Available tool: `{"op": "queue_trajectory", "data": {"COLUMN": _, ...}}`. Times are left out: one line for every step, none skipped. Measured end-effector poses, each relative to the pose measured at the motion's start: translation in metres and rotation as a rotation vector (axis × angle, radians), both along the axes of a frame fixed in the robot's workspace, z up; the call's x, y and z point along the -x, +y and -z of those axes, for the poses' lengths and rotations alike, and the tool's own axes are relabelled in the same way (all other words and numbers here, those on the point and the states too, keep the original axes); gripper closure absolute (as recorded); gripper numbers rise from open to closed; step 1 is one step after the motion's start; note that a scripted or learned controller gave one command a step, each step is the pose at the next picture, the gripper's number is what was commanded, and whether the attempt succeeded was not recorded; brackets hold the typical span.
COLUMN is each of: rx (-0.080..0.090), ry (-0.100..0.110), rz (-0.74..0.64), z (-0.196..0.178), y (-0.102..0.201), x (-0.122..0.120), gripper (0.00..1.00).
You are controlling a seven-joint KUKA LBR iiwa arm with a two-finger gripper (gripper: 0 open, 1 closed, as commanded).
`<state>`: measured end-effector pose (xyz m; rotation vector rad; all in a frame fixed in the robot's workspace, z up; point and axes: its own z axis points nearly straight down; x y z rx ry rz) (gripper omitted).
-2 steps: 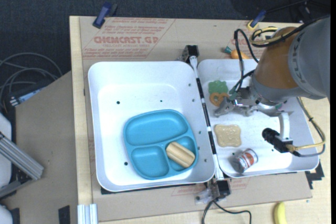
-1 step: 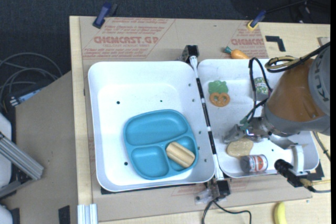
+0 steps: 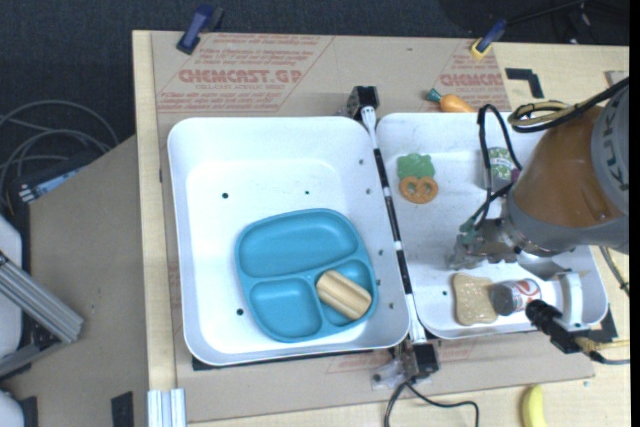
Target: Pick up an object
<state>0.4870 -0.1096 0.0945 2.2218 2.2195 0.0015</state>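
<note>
You see the tan bread slice (image 3: 472, 300) at the right bin's (image 3: 436, 245) six o'clock edge, light, soft, crushable; pinch across its short sides. Just above it at twelve o'clock the gripper (image 3: 478, 245) hangs, and I cannot tell its opening or whether it has hold of anything.

One fixed camera looks down at a slant over both white bins (image 3: 200, 215).

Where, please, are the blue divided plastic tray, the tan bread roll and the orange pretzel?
blue divided plastic tray (image 3: 290, 250), camera view, large upper compartment.
tan bread roll (image 3: 344, 294), camera view, its middle.
orange pretzel (image 3: 418, 188), camera view, its centre.
</note>
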Motion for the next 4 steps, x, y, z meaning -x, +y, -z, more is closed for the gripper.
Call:
{"op": "queue_trajectory", "data": {"rx": 0.002, "ry": -0.001, "rz": 0.000, "z": -0.059, "y": -0.065, "x": -0.056, "gripper": 1.00}}
{"op": "queue_trajectory", "data": {"rx": 0.000, "ry": -0.001, "rz": -0.003, "z": -0.118, "y": -0.015, "x": -0.071, "gripper": 1.00}}
{"op": "queue_trajectory", "data": {"rx": 0.000, "ry": 0.001, "rz": -0.002, "z": -0.117, "y": -0.016, "x": -0.070, "gripper": 0.00}}
{"op": "queue_trajectory", "data": {"rx": 0.002, "ry": 0.002, "rz": 0.000, "z": -0.047, "y": -0.071, "x": -0.125, "gripper": 0.00}}
